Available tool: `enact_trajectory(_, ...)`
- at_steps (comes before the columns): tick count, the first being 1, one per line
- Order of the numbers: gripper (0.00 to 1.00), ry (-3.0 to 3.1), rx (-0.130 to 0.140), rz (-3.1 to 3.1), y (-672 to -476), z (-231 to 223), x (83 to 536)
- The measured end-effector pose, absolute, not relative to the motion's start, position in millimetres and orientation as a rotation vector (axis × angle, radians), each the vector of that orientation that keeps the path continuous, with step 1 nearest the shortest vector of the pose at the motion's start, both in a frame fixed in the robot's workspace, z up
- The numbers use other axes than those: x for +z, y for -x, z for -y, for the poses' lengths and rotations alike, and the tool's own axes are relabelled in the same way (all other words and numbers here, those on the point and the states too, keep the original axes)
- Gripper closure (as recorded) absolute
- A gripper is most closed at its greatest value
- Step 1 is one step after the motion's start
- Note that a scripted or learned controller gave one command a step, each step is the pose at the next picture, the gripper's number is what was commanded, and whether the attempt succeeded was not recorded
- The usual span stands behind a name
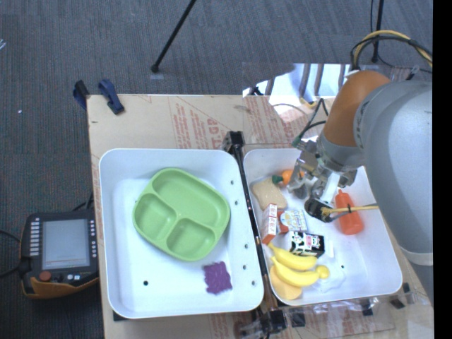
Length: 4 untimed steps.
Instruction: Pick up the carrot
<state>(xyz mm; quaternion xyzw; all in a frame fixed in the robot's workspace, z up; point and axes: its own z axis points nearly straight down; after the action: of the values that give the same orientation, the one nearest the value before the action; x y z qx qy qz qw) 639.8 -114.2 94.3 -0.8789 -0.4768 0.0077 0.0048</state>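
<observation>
I've got the arm (pixel 395 154) reaching into the right bin (pixel 381 260) from the right; the left bin (pixel 120 182) holds a green plate (pixel 181 213) and a purple piece (pixel 217 277). The gripper (pixel 316 189) hovers mid-bin, its grip impossible to judge from here; the carrot (pixel 348 213) lies just right of it, bananas (pixel 296 268) nearer.

Two white bins (pixel 113 189), one green plate (pixel 181 214), one purple piece (pixel 217 277), two bananas (pixel 296 267), one carrot (pixel 348 214), one milk carton (pixel 306 243), one bread piece (pixel 268 193).
</observation>
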Motion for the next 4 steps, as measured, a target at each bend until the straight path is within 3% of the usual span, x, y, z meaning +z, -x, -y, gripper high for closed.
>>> enact_trajectory(1, 0.00, 2.751, 0.025, 1.495, -639.8, 114, 94)
enact_trajectory(2, 0.00, 2.855, 0.004, 1.294, -644.2, 157, 87)
enact_trajectory(3, 1.00, 2.850, 0.010, 1.306, -644.3, 156, 97)
enact_trajectory(4, 0.00, 2.849, 0.011, 1.308, -644.3, 155, 96)
